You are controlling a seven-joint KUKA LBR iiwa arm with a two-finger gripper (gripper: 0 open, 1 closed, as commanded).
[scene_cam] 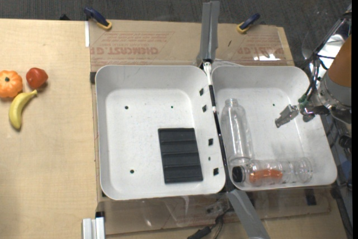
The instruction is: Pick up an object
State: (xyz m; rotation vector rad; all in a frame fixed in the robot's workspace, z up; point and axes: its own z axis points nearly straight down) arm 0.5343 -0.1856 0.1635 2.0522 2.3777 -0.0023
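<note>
- Right bin has two clear plastic bottles, both lying down.
- First bottle: runs lengthwise along the bin's left wall, cap end toward the back, base toward the front.
- Second bottle: lies crosswise along the front wall, dark cap pointing left, something orange inside near the cap end.
- The two bottles meet or nearly meet at the front-left corner; can't tell if they actually touch.
- Gripper: over the right half of the right bin, right of the first bottle and behind the second one, apart from both.
- Nothing visible between the fingers. Open or closed: cannot tell, tips too small and blurred.
- Arm pose: enters from the right edge, wrist sits over the bin's right wall, gripper angled down and to the left into the bin. Orange band shows above the wrist, cables looped beside it.
- Left bin: one black ribbed rectangular block, flat on the floor toward the front-right.
- Both bins sit side by side on a cardboard sheet, held at the back by two clamps.
- Wooden tabletop to the left, well away from the bins: orange, red apple and banana clustered together.
</note>
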